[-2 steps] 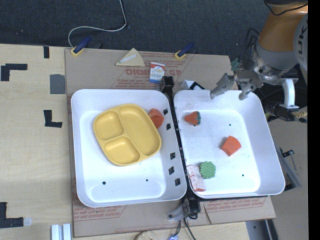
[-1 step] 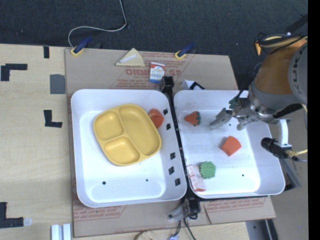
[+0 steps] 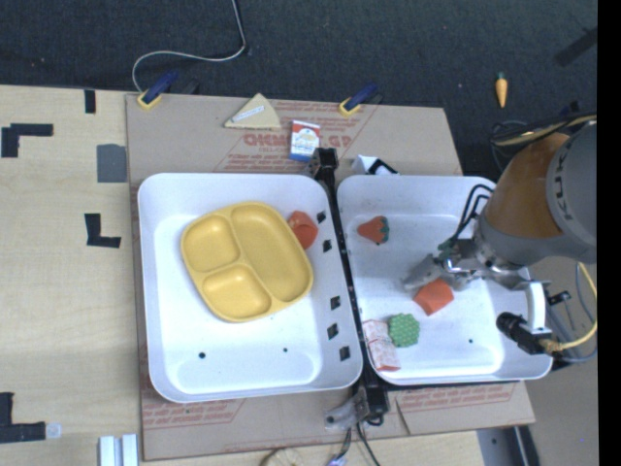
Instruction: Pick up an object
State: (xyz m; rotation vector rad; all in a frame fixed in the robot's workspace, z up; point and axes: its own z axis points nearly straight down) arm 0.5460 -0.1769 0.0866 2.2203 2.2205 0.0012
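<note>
My gripper hangs low over the right bin, reaching in from the right. Just below its tip lies an orange-red block, close to it or touching it; I cannot tell which. A red strawberry-like piece with a green top rests at the bin's far left. A green knobbly object sits near the front, with a red and white packet beside it against the left wall.
The left bin holds a yellow divided plate and a small orange-red object by its right wall. A small carton and a wedge-shaped piece lie on the cardboard behind the bins.
</note>
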